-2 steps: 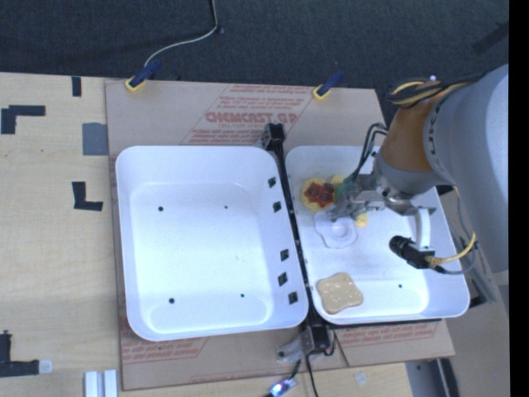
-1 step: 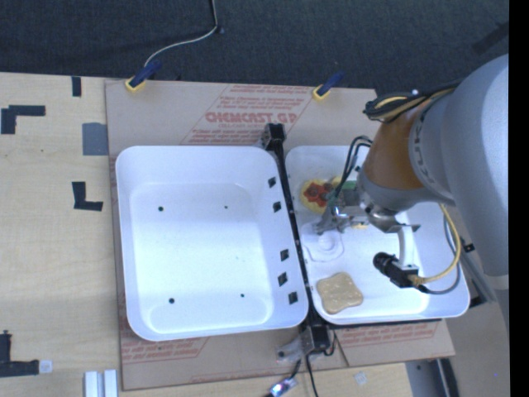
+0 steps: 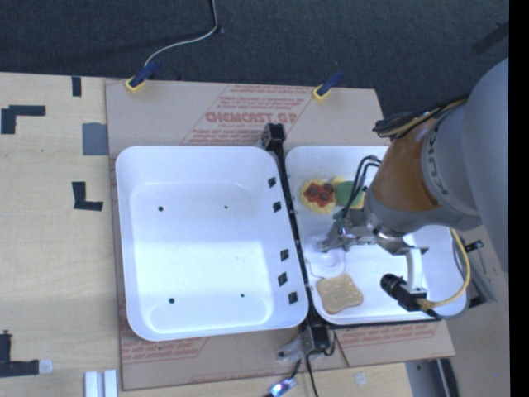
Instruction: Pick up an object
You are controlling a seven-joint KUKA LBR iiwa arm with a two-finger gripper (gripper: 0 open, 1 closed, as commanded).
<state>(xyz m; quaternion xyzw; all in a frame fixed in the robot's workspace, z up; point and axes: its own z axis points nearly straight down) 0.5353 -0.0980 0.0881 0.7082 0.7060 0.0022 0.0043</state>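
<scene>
Camera view: cardboard sheet (image 3: 248,114) reads "CHEMCAST GP"

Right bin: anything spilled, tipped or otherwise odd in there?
Nothing stands out. In the right bin, a tan, toast-like piece lies flat near the front, and a red-and-yellow item with something green beside it sits toward the back. The gripper hangs between them. No spill or damage is visible.
</scene>
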